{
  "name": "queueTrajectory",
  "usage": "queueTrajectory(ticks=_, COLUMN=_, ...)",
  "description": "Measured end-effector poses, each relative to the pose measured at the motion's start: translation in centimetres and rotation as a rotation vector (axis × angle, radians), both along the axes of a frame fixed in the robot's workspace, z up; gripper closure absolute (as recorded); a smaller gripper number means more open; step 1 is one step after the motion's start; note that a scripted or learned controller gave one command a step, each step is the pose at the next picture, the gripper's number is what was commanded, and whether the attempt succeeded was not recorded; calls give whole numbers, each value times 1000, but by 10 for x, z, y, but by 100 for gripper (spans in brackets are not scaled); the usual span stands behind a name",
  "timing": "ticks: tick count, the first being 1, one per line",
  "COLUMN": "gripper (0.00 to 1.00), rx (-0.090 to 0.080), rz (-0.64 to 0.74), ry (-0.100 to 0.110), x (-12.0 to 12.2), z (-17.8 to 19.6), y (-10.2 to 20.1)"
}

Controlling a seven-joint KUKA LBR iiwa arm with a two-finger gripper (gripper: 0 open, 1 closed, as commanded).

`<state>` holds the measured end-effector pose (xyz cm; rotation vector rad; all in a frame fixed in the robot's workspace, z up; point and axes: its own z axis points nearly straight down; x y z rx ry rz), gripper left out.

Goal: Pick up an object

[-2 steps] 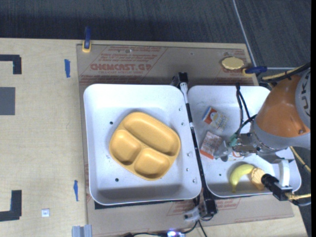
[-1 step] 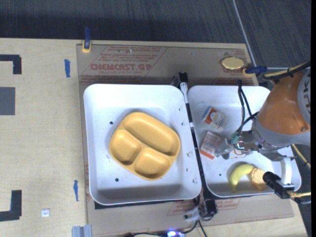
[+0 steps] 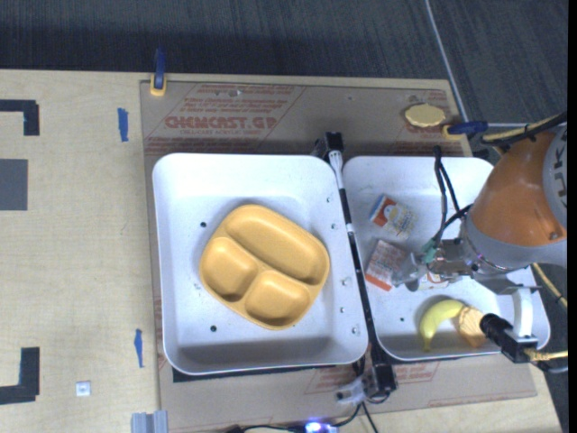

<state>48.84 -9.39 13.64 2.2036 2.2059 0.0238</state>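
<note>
Cardboard sheet (image 3: 297, 115) under both bins, far edge: red print, roughly "CHEMCAST", partly legible. Left bin (image 3: 180, 188), centre: yellow three-compartment tray (image 3: 263, 265). Right bin (image 3: 397, 174): small printed packets (image 3: 390, 215), text unreadable, beside its left wall; banana (image 3: 435, 319) at the near edge. My gripper (image 3: 424, 262) hangs mid-bin above the packets; whether it grips anything, I cannot tell.

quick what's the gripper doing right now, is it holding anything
Gripper: low in the right bin, next to a small packet; whether it is holding anything cannot be told.
</note>
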Motion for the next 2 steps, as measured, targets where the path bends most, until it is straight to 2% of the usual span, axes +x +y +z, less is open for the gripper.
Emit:
queueTrajectory(ticks=1, gripper=0, rx=7, rz=0, ry=25, x=-8, z=-50, y=2)
queueTrajectory(ticks=2, gripper=100, rx=5, rz=-1, ry=21, x=-7, z=-40, y=2)
